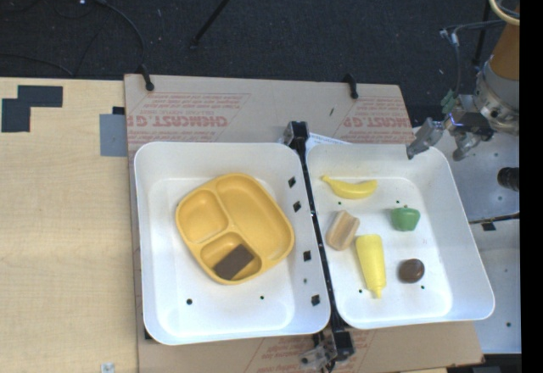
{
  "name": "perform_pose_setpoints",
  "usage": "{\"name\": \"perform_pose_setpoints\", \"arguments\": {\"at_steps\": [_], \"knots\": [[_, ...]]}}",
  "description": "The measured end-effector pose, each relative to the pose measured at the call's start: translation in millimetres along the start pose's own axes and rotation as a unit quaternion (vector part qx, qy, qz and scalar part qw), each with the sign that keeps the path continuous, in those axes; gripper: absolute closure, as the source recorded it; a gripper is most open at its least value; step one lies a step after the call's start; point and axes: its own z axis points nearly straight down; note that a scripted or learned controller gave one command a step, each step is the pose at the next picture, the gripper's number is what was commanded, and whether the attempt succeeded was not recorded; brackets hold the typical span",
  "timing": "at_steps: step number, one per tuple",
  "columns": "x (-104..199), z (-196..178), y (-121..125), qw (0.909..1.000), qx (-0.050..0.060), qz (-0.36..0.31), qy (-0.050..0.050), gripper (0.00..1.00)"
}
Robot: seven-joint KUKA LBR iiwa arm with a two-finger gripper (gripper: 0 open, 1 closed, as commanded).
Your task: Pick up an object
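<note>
The right bin (pixel 462 219) holds a yellow banana (pixel 349 186), a tan bread-like piece (pixel 342 230), a yellow bottle-shaped toy (pixel 371 264), a green pepper (pixel 405 218) and a small brown round object (pixel 411 270). My gripper (pixel 443 142) hangs above the far right corner of that bin, beyond the pepper. It is open, with its two fingers spread apart and nothing between them. The orange band of the arm (pixel 507 49) rises at the right edge.
The left bin (pixel 161 193) carries a yellow divided plate (pixel 235 223) with a brown block (pixel 235 261) in its near compartment. A black divider (pixel 312 236) runs between the bins. Cardboard (pixel 254 108) lies behind them, and a wooden bench top (pixel 59 236) extends left.
</note>
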Motion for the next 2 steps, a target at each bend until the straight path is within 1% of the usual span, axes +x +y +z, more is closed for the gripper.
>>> {"name": "perform_pose_setpoints", "arguments": {"at_steps": [1,2], "knots": [[0.1,-6.0,1.9,1.0,-0.005,-0.001,-0.001,0.0],[1.9,58.0,5.4,1.0,-0.002,-0.001,0.0,0.0]]}}
